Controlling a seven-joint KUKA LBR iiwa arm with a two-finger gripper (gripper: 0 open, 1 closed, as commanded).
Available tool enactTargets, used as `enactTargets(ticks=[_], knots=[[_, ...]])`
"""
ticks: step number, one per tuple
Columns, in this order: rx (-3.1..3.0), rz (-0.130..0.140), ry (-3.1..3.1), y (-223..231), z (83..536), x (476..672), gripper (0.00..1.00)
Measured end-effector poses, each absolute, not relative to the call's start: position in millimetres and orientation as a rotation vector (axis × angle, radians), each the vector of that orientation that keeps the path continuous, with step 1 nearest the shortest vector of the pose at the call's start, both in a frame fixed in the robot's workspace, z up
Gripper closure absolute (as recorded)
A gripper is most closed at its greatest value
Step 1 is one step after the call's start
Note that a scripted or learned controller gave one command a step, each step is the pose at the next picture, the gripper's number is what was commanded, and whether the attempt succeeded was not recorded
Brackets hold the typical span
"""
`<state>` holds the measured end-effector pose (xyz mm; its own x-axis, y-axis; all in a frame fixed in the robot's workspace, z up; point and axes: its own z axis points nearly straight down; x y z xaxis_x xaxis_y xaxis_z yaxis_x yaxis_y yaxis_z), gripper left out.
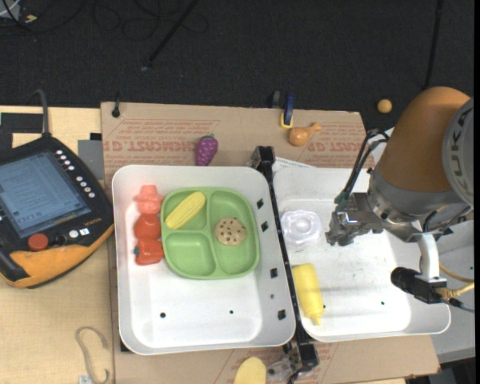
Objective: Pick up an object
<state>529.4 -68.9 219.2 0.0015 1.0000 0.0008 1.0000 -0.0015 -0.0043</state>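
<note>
Over on the left a teach pendant is lying on the surface, well apart from the work. The left bin is carrying a red toy figure beside a green divided plate, and on that plate a corn cob is resting in the far-left compartment and a cookie in the far-right one. In the right bin a clear plastic cup is sitting near the dividing wall, and a yellow bottle is lying nearer, along the same wall.

The hand is hanging low just to the right of the cup, which looks like the object being tried for. From where I'm standing, whether it is released or clenched I cannot tell; nothing is visibly in it.

To do this well, I'd judge it should be centring over the cup before closing, since thin clear plastic is likely to slide or buckle under an off-centre pinch.
</note>
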Motion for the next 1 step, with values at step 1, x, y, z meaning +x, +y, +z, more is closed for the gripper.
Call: enactTargets(ticks=[1], knots=[[-2.222, 0.003, -2.219, -82.0, 220.4, 530.9, 1.00]])
